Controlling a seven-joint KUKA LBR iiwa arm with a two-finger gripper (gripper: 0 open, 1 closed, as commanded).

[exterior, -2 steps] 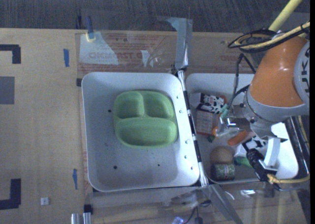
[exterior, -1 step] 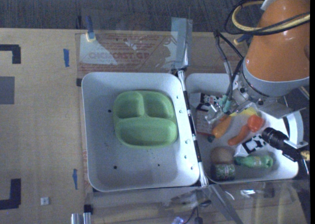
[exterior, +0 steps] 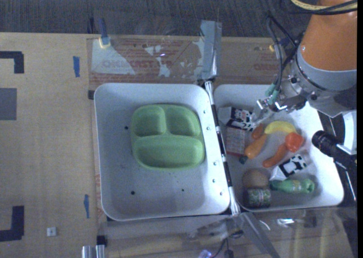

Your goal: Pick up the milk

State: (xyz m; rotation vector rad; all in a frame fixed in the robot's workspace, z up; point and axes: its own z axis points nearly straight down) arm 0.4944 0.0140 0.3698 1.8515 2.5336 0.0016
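We see the end effector (exterior: 271, 104) hovering just right of the milk carton (exterior: 240, 118) in the right bin (exterior: 334, 191); we cannot tell its opening.

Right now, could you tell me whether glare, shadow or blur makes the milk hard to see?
In the camera view, glare washes the clear sheet behind the bins; the arm's shadow dims the right bin; the cow-patterned milk carton is soft but readable, beside the gripper, whose outline blurs.
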